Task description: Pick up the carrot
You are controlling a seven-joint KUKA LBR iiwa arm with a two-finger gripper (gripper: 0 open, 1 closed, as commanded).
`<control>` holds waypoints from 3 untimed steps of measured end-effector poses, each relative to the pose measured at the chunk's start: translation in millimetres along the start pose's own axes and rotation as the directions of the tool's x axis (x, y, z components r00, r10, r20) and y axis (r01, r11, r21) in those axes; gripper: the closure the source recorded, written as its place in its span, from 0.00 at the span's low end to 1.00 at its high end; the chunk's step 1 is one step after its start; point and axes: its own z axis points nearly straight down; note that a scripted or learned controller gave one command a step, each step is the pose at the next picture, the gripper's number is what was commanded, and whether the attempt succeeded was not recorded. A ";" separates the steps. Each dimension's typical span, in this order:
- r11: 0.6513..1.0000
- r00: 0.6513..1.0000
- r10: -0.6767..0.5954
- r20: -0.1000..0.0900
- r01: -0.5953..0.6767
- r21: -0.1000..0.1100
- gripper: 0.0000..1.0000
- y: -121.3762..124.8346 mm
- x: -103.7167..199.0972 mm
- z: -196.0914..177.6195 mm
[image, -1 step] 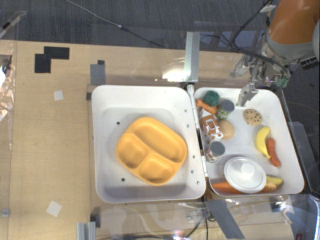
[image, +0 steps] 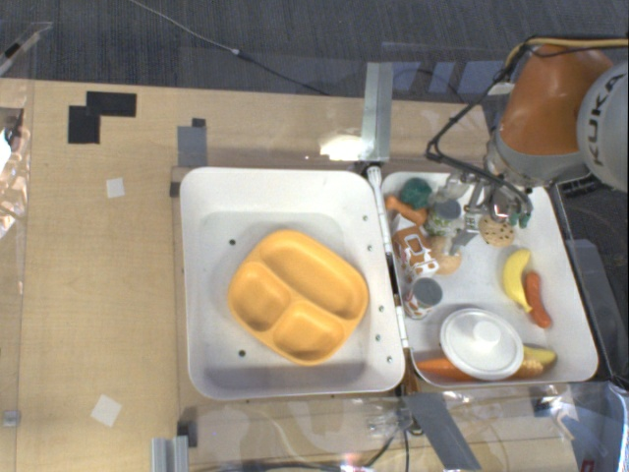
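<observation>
A small orange carrot (image: pixel 401 207) lies in the back left corner of the right bin (image: pixel 575 293), touching a dark green item (image: pixel 419 191). My gripper (image: pixel 460 214) hangs over the back of that bin, just right of the carrot, with nothing visibly held. A longer orange, carrot-like piece (image: pixel 444 369) lies along the bin's front wall, partly under a white bowl (image: pixel 481 340).
The right bin also holds a cookie (image: pixel 497 230), a banana (image: pixel 515 272), a red sausage (image: pixel 538 299), a small printed carton (image: pixel 417 253) and a grey can (image: pixel 425 294). A yellow divided plate (image: pixel 298 293) sits in the left bin (image: pixel 211 362).
</observation>
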 end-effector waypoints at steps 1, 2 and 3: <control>0.847 0.847 0.532 0.000 -0.532 0.002 0.00 -12.6 27.9 -0.6; 0.503 0.503 0.864 0.003 -0.864 0.000 0.00 -37.1 14.2 -17.9; 0.274 0.274 0.962 0.001 -0.962 0.005 0.00 -78.8 64.1 6.7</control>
